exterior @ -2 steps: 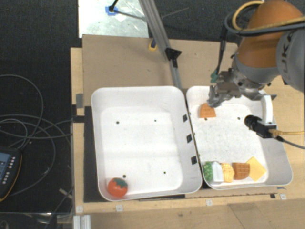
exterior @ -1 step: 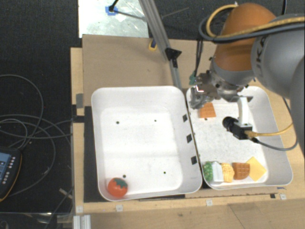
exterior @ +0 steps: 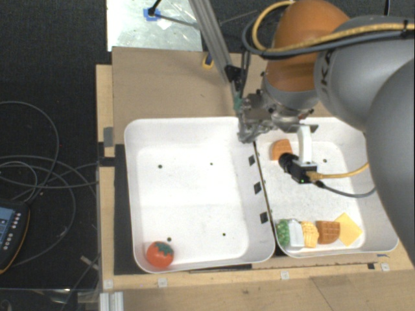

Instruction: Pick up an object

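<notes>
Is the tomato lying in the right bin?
No. The tomato lies in the near corner of the left bin, apart from the toy foods in the right bin.

Grey arm (exterior: pixel 369 76) reaching in from the right, bulky link filling the upper right corner. Orange band (exterior: pixel 301 28) sitting directly above the wrist. Gripper (exterior: pixel 249 131) pointing down and left of the wrist, low. Cable looping out below the wrist. Finger state unreadable.

Smooth white plastic bins (exterior: pixel 194 141), glossy orange arm band (exterior: pixel 305 18), matt cardboard-like bench top (exterior: pixel 162 83).
</notes>
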You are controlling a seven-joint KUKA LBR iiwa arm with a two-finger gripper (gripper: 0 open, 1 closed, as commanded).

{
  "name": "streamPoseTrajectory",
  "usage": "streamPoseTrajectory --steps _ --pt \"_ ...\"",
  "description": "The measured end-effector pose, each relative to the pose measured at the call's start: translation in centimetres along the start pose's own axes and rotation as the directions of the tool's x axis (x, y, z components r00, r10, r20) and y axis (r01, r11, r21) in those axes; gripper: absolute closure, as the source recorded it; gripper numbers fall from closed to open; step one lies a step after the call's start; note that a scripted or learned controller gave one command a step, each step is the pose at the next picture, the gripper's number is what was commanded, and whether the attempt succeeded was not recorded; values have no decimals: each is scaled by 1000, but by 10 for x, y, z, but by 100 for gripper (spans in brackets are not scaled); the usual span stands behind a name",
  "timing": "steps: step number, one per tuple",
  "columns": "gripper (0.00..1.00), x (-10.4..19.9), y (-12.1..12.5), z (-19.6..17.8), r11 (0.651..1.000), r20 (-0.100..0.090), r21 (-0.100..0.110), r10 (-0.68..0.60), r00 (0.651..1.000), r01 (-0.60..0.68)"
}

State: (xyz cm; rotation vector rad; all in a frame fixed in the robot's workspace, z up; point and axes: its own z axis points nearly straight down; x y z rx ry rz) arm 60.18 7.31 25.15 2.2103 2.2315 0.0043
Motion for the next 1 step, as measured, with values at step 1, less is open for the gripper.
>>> streamPoseTrajectory --steps 1 --pt "0 -3 0 0 1000 2 1 3 1000 -3"
